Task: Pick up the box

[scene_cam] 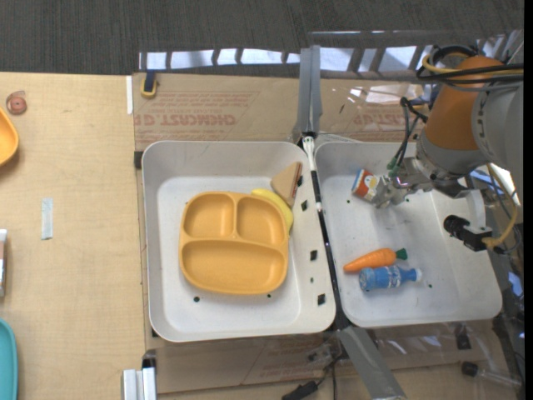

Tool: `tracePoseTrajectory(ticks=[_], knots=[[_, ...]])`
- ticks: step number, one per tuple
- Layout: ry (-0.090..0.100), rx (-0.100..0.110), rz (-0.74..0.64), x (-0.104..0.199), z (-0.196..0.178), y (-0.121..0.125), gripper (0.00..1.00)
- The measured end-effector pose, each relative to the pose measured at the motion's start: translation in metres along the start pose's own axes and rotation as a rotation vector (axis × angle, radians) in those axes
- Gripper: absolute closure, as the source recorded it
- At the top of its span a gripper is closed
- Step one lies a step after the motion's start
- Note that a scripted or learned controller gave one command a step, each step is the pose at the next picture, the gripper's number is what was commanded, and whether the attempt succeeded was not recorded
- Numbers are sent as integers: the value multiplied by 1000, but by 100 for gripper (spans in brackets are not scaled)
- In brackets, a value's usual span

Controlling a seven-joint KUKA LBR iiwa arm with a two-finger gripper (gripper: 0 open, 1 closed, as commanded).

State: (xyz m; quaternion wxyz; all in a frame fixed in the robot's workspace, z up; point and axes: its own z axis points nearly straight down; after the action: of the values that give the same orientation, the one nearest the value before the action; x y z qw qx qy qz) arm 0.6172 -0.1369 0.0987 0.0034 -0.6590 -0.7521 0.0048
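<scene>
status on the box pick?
Gripper down in right bin, touching the box. No hold visible. Carrot and bottle lie apart, nearer the front.

Worktop (pixel 75 307): pale wood, left side bare.
Cardboard sheet (pixel 216 115): lies under the bins, far edge showing.
Left bin (pixel 166 307): white, centre.
Right bin (pixel 466 307): white, touching left bin.

Left bin (pixel 158 248) held a yellow divided plate (pixel 235 242); right bin (pixel 466 307) had a carrot (pixel 371 260) beside a water bottle (pixel 388 278).
</scene>
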Motion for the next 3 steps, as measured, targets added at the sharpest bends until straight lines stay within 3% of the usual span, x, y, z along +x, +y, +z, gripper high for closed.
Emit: tracePoseTrajectory(ticks=[1, 2, 3], knots=[[0, -11, 139, 69, -94, 48, 100], [0, -11, 139, 69, -93, 47, 0], [-3, -20, -58, 34, 0, 47, 0]])
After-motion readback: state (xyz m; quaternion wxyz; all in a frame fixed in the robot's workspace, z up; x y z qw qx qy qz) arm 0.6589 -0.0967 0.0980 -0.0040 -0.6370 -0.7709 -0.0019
